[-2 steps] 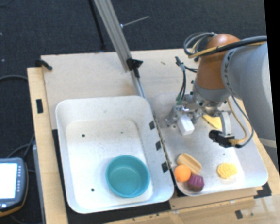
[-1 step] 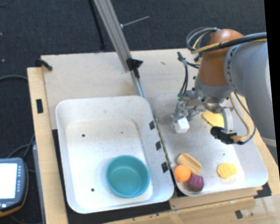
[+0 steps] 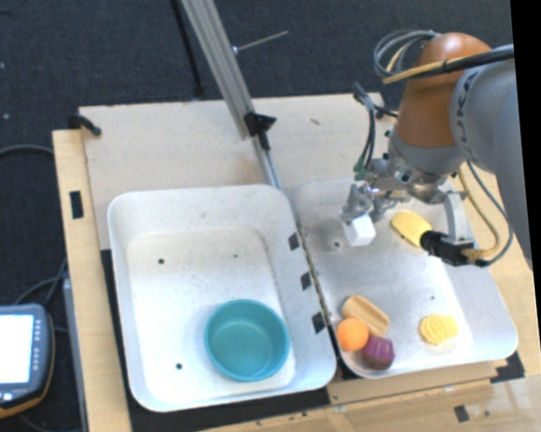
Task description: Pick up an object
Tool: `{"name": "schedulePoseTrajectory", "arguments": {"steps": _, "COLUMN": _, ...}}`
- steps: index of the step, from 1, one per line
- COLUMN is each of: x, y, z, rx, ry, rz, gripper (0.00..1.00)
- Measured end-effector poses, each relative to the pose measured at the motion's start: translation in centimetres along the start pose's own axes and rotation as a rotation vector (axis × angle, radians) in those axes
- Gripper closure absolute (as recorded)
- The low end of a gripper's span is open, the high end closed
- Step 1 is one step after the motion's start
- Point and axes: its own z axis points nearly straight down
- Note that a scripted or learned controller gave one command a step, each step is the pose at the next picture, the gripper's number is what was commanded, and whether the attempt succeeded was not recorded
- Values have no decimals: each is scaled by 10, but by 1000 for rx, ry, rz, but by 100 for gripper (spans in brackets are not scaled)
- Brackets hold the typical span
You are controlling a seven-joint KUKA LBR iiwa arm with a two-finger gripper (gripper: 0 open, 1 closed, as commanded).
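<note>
Camera view: a pale wooden bench [image 3: 170,144] stands on dark grey carpet [image 3: 49,51]. It bears two shallow white plastic bins, the left bin [image 3: 139,222] and the right bin [image 3: 492,332], touching along their inner edges. Small black clips [image 3: 306,280] sit along that seam. A slanted silver aluminium rail [image 3: 224,59] comes in from 12 o'clock and ends at the bins' far edge. A thin black cable [image 3: 3,168] loops over the carpet at 9 o'clock.

In the left bin, a round teal plastic bowl [image 3: 247,339] stands upright toward the bin's 5 o'clock corner.

In the right bin, four things lie toward 6 o'clock. A tan, bread-like block [image 3: 367,313] touches a small orange ball [image 3: 353,334], and a purple rounded piece [image 3: 379,351] is just beside the ball at its 4 o'clock. A yellow ridged piece [image 3: 438,328] lies apart from them, toward 3 o'clock.

The grey arm with its orange band [image 3: 430,102] reaches in from 2 o'clock. Its two-finger gripper [image 3: 358,223] sits low over the right bin's 11 o'clock area, well apart from the four things.

The gripper's tip is pale against the white bin, so whether it is open, closed or holding anything cannot be told. A yellow oblong shape [image 3: 406,226] at the wrist's 6 o'clock is partly covered, and what it is stays unclear. A handheld screen unit [image 3: 10,355] is cut off at 8 o'clock.
</note>
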Motion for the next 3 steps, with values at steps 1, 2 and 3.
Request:
{"name": "schedulePoseTrajectory", "arguments": {"steps": 1, "x": -1, "y": 1, "z": -25, "rx": 1, "ry": 0, "rz": -2, "gripper": 100}}
{"name": "schedulePoseTrajectory", "arguments": {"steps": 2, "x": 52, "y": -7, "z": -24, "rx": 5, "ry": 1, "rz": -13, "gripper": 100}}
{"name": "schedulePoseTrajectory", "arguments": {"steps": 3, "x": 103, "y": -17, "z": -40, "rx": 3, "ry": 3, "rz": -15, "gripper": 100}}
